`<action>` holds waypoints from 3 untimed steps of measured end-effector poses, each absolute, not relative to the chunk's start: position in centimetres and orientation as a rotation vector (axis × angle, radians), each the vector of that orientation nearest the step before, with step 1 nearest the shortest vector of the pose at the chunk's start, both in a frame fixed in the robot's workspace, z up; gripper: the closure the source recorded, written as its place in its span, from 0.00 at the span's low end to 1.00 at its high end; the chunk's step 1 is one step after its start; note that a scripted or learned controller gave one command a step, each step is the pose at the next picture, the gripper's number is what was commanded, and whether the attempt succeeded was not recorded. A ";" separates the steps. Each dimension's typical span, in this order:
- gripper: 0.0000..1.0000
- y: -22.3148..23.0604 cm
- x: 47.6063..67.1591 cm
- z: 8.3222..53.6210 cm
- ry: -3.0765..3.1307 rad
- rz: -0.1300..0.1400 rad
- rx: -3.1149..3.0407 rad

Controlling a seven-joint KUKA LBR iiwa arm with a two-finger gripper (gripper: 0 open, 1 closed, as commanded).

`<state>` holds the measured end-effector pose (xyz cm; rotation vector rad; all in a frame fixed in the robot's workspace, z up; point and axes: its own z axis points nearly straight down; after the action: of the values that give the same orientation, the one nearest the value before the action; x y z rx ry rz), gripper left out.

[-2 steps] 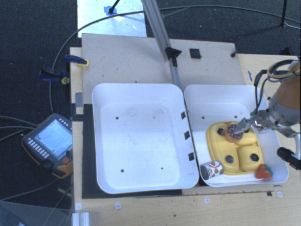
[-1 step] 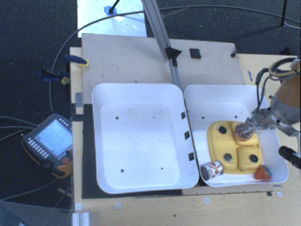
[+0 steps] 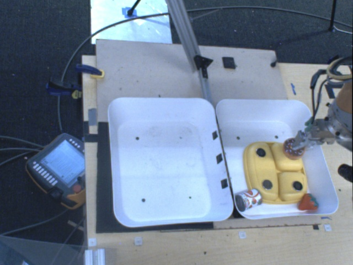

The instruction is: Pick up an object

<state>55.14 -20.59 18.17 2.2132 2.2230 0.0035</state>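
My gripper [image 3: 300,141] hangs over the right bin [image 3: 259,110], near its right wall, reaching in from the right. At its tip sits a small round reddish-brown object [image 3: 290,147], above the top right section of a yellow sectioned tray toy [image 3: 274,173]. Whether the gripper touches that round object I cannot tell. A small can [image 3: 248,199] lies on its side at the bin's front left corner. A red strawberry toy [image 3: 308,202] rests in the front right corner.
The left bin [image 3: 162,159] stands beside the right one, with black clips along the shared edge. A grey pole [image 3: 185,29] slants in from the top. A teach pendant [image 3: 58,167] lies left of the bench.
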 end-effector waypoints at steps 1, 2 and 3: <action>1.00 -20.2 56.1 23.1 2.224 0.005 2.211; 1.00 -20.3 55.6 27.6 2.224 0.004 2.212; 1.00 -14.1 56.7 27.4 2.234 0.005 2.208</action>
<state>56.70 -14.10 27.45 2.2081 2.2337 0.0047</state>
